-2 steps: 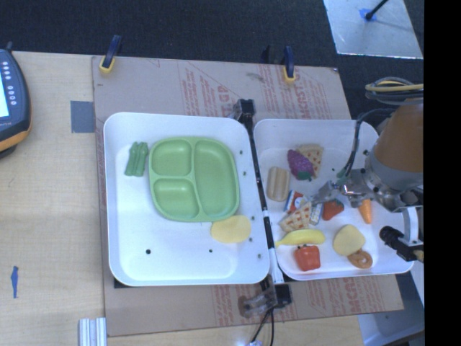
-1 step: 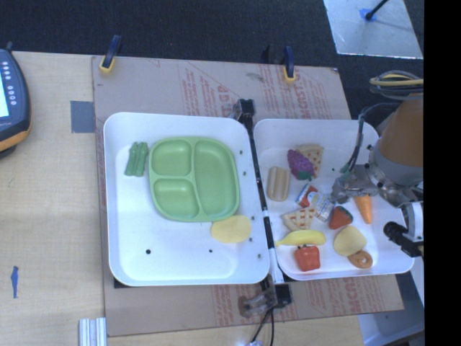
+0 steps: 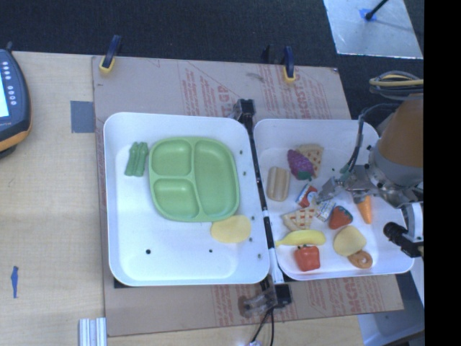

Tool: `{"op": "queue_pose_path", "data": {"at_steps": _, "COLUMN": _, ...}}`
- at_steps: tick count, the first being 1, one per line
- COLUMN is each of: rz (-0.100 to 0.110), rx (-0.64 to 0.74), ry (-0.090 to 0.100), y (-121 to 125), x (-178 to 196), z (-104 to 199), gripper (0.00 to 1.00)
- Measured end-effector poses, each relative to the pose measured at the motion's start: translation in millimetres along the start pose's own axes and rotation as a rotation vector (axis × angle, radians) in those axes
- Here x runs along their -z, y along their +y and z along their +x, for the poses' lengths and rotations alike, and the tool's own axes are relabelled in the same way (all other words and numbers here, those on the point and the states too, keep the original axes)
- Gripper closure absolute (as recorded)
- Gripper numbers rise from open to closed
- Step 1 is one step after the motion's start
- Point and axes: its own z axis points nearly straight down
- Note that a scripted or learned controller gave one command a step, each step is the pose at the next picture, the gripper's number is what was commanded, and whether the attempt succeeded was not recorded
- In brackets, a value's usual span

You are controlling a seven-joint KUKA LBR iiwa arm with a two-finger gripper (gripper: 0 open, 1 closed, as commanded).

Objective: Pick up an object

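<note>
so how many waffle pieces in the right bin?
2. One waffle piece sits near the bin's far side, behind the purple grapes; the other waffle piece lies mid-bin, above the banana. More may hide under the pincer.

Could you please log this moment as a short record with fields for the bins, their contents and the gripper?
left bin: green divided plate, green bean pod left of it, yellow chip at the plate's lower right
right bin: purple grapes, beige roll, waffle piece, banana, red pepper, strawberry, carrot, donut
gripper: low over the right bin's middle, near the waffle piece
grasp: nothing visibly between the fingers
</note>
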Motion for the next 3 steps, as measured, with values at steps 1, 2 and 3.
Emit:
{"op": "queue_pose_path", "data": {"at_steps": 1, "rz": -0.008, "rx": -0.004, "ry": -0.004, "y": -40.4, "x": -10.1, "z": -1.0, "gripper": 0.00}}
{"op": "queue_pose_path", "data": {"at_steps": 2, "rz": -0.006, "rx": 0.000, "ry": -0.002, "y": -39.1, "x": 1.4, "z": -1.1, "gripper": 1.00}}
{"op": "queue_pose_path", "data": {"at_steps": 3, "rz": -0.005, "rx": 0.000, "ry": -0.001, "y": -39.6, "x": 0.5, "z": -0.8, "gripper": 0.00}}
